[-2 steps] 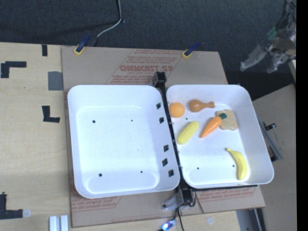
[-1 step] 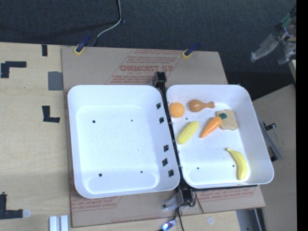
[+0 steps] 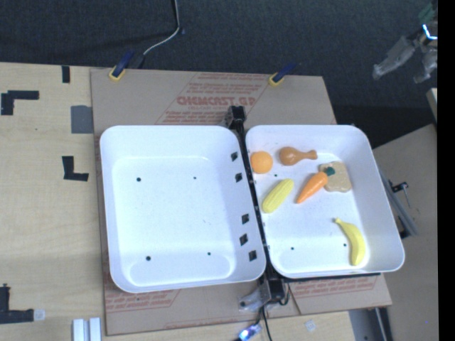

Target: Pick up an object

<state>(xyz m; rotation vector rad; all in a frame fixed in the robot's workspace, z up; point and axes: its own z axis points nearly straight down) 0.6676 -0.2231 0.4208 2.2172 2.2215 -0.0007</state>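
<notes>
Nothing picked yet: gripper (image 3: 412,48) hangs far above and right of the carrot (image 3: 311,186), finger state I can't tell.

Both bins white: left bin (image 3: 121,155) has small black dots, right bin (image 3: 370,190) too. In the right one: orange ball (image 3: 261,162), brown drumstick (image 3: 295,155), yellow corn (image 3: 277,195), orange carrot (image 3: 312,187) with green top, tan piece (image 3: 340,179), yellow banana (image 3: 353,241). Board (image 3: 213,99) brown cardboard, red print. Far backdrop dark blue.
</notes>
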